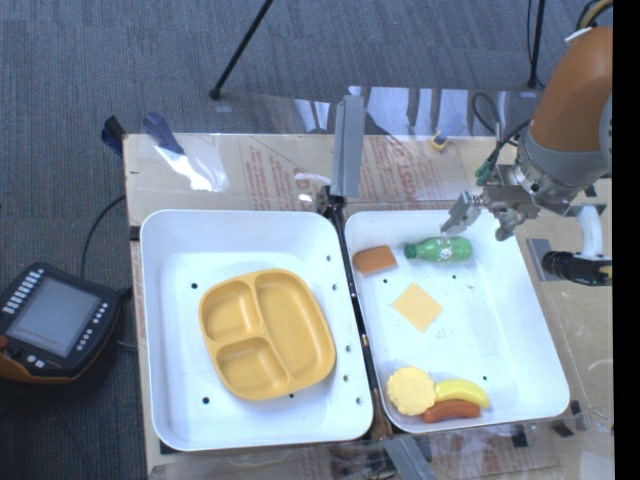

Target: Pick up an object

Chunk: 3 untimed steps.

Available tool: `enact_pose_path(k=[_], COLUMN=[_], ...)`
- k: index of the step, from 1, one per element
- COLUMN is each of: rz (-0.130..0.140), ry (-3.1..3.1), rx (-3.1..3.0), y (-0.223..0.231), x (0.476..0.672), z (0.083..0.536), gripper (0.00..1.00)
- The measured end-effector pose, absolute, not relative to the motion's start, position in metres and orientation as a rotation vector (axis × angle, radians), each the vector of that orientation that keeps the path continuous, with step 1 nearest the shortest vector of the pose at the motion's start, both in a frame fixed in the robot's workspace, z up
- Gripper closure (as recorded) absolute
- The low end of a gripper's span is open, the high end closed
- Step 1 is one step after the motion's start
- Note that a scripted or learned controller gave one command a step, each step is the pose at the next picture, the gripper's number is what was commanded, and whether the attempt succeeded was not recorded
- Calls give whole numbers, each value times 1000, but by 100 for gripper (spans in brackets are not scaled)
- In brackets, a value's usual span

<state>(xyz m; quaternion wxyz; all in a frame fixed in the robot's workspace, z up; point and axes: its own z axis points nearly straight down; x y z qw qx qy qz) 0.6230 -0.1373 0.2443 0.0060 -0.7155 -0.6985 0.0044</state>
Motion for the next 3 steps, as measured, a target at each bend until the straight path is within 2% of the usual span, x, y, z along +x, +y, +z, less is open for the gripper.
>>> enact_pose_path(k=[1, 2, 3], rz=[10, 5, 7], ry=[-2349, -2370, -2360], rx=[-2070, -2051, -2056], y=[-135, -107, -108], x=[575, 587, 587], z=[149, 83, 90], gripper=[0, 0, 100])
